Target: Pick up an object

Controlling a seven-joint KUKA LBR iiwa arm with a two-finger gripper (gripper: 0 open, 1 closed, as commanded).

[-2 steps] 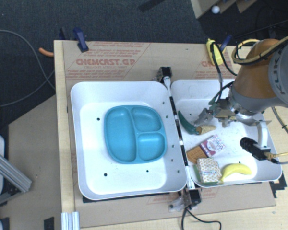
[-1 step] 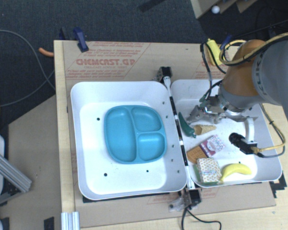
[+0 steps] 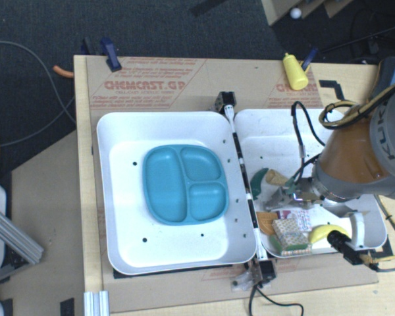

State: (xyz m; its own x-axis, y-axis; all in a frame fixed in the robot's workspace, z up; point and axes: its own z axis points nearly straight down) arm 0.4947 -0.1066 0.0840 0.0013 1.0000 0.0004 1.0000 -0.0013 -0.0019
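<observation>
Camera view: blue divided plate [image 3: 185, 183] in the middle of the left bin [image 3: 118, 143]; small clutter heaped at the near edge of the right bin [image 3: 263, 127], among it a patterned packet [image 3: 291, 230] and a yellow piece [image 3: 321, 233]; jaws low over that heap, state impossible to tell

Your bench top [image 3: 151, 84] is pale wood-coloured board with red printed lettering, sitting over dark carpet [image 3: 85, 12]. A blue clamp [image 3: 109, 53] and a yellow clamp [image 3: 294, 72] grip its far edge. Black cable [image 3: 26, 91] loops across the floor at left. Aluminium framing [image 3: 10, 232] sits lower left.
</observation>
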